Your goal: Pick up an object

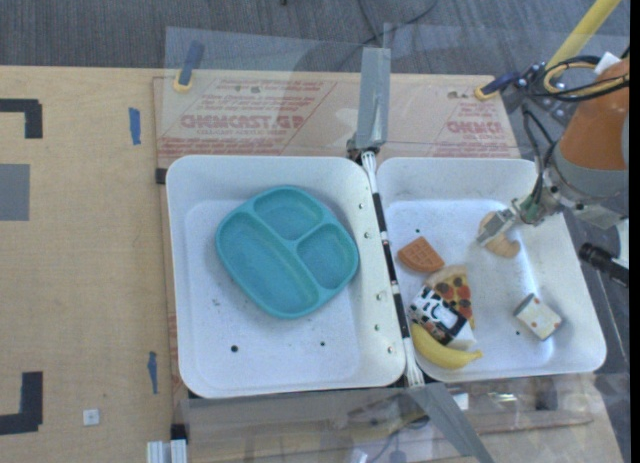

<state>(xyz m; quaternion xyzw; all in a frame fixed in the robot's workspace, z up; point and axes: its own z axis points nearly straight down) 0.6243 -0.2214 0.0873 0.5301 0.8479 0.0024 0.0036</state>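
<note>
My gripper (497, 232) hangs low in the right bin (565, 186), its fingers spread apart just over a small tan object (504, 246) near the bin's back right. An orange wedge (421, 254) lies left of that. A pizza slice toy (455, 291), a black-and-white piece (436, 311) and a yellow banana (440, 349) crowd the bin's front left. A small beige block (537, 318) sits at the front right. Nothing shows between the fingers.
The left bin (200, 351) holds a teal divided plate (287, 249). Cables (560, 76) and a yellow rod (598, 11) run above the arm at the top right. The bins' shared rim (385, 271) runs down the middle.
</note>
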